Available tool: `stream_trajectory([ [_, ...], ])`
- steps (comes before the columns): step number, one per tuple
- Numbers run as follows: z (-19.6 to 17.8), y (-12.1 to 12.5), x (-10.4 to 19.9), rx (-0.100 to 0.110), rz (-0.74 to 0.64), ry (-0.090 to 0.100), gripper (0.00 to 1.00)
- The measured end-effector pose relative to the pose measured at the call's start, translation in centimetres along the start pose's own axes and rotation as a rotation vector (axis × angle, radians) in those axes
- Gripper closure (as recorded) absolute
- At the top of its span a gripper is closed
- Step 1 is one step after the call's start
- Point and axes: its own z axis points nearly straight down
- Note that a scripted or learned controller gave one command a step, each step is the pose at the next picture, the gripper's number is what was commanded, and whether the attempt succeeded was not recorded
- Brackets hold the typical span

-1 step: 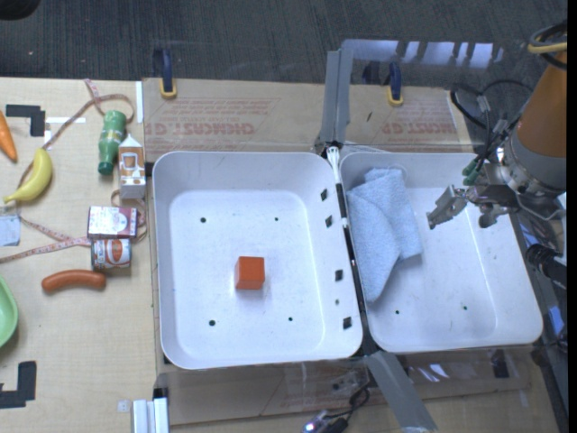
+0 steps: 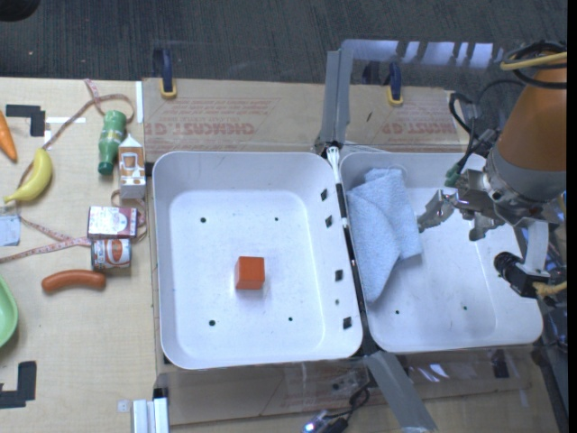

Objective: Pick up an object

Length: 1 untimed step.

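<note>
A small orange-red cube (image 2: 251,272) sits near the middle of the left bin (image 2: 180,242). A crumpled light blue cloth (image 2: 383,225) lies against the left wall of the right bin (image 2: 451,323). My gripper (image 2: 453,221) hangs over the right bin, just right of the cloth, under the orange band of the arm. Its two fingers (image 2: 431,214) stand spread apart and open, with nothing between them. The cloth's right edge lies close to the left finger.
On the bench left of the bins lie a banana (image 2: 32,177), a green bottle (image 2: 111,139), a small carton (image 2: 132,168), a can (image 2: 112,253), a sausage (image 2: 74,281) and a measuring tape. Blue clamps (image 2: 165,69) hold the cardboard at the back.
</note>
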Motion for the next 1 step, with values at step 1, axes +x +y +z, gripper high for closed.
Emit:
stream_trajectory([
  [1, -2.34, 0.09, -6.8, -0.003, 0.007, -0.001, 0.0],
])
